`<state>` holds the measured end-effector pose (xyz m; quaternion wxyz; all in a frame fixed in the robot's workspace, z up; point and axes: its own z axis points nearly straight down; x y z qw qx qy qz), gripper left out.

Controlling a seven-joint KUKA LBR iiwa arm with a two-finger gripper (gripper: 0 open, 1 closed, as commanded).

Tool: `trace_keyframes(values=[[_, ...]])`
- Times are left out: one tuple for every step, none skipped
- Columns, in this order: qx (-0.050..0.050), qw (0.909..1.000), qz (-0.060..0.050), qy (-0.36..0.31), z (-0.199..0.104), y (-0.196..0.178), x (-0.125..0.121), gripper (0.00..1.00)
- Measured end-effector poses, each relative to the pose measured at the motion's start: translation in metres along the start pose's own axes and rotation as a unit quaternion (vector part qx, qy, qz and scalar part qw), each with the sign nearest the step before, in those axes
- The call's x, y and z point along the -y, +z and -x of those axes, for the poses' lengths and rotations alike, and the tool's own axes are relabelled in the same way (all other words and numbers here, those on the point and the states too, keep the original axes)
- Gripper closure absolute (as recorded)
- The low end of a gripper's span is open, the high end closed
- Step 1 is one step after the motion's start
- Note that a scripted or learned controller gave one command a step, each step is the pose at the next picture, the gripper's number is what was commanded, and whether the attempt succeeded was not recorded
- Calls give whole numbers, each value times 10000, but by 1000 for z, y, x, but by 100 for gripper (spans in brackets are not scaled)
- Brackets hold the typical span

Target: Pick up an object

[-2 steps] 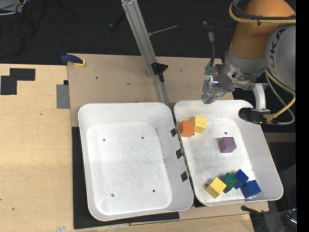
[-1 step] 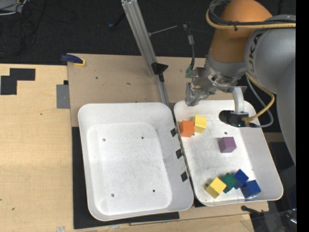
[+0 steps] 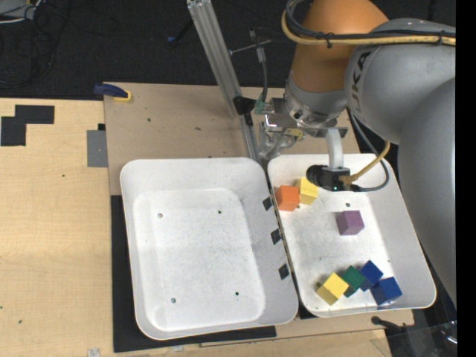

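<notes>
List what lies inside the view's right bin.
An orange block, a small yellow block, a purple block, and a cluster: larger yellow block, green block, two blue blocks. The arm covers part of the bin's far edge.

No legible text, labels, numbers; dark lettering on grey arm (image 3: 407, 103) unreadable.

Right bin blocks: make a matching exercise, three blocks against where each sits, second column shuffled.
Blocks:
1. orange block
2. purple block
3. green block

Places:
A. between the near yellow cube and a blue cube, towards the bin's near edge
B. by the left wall of the right bin, beside the far yellow cube
C. alone, mid-bin

Pairs: 1-B, 2-C, 3-A
</notes>
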<state>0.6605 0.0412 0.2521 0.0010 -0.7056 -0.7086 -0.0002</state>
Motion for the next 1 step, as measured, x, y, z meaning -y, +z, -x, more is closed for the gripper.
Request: trace_keyframes(values=[[4, 10000, -3, 6, -42, 11, -8, 100]])
